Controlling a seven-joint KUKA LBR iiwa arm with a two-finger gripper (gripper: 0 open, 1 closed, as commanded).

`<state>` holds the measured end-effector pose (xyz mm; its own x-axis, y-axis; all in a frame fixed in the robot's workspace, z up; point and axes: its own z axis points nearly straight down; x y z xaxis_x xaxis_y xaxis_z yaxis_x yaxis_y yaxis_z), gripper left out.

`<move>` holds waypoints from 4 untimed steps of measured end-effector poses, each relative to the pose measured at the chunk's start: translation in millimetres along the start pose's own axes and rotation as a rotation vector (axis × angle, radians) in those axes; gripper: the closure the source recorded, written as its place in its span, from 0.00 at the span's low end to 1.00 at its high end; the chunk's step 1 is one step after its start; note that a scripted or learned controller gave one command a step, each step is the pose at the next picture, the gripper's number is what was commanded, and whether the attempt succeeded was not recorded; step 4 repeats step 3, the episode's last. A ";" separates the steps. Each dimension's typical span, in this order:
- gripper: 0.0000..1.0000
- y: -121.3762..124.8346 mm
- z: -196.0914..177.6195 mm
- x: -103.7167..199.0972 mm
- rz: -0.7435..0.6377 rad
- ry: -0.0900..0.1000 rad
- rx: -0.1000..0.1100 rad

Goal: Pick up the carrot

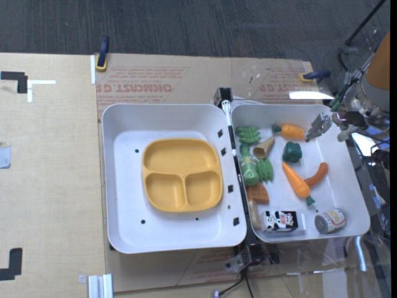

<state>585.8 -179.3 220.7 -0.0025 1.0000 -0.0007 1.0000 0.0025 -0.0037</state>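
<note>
The carrot [296,180] lies in the right bin [347,197], a little right of that bin's middle, in the right half of the frame. It is a smooth, bright orange toy carrot, thick at one end and narrowing toward the other, with a small dark green stub at its lower right end. Its long axis runs on a diagonal, from upper left down to lower right; the orange tip sits at the upper left, just below a dark green pepper [292,151], and the green stub points toward the bin's lower right corner, where a small tin can [329,220] rests on its side. An orange-red sausage [316,174] lies just beside the carrot on its right, angled the other way, so the two nearly meet in a V near the carrot's lower half.

My claw [320,127] hangs over the upper right part of the right bin, well above the carrot in the frame and apart from it. Its fingers stand a little apart and I have nothing between them. Just to its left lies a second, shorter orange piece [292,130] with a green end.

The left bin [124,166] holds a yellow divided plate [182,174].
</note>
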 end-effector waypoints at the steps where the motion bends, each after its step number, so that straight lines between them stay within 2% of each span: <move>1: 0.00 -59.9 84.9 16.2 -0.033 0.001 -0.001; 2: 0.00 -49.4 119.9 15.8 0.022 -0.005 -0.019; 3: 1.00 -48.6 112.7 14.9 0.024 -0.008 -0.021; 4: 1.00 -48.6 112.7 14.9 0.024 -0.008 -0.021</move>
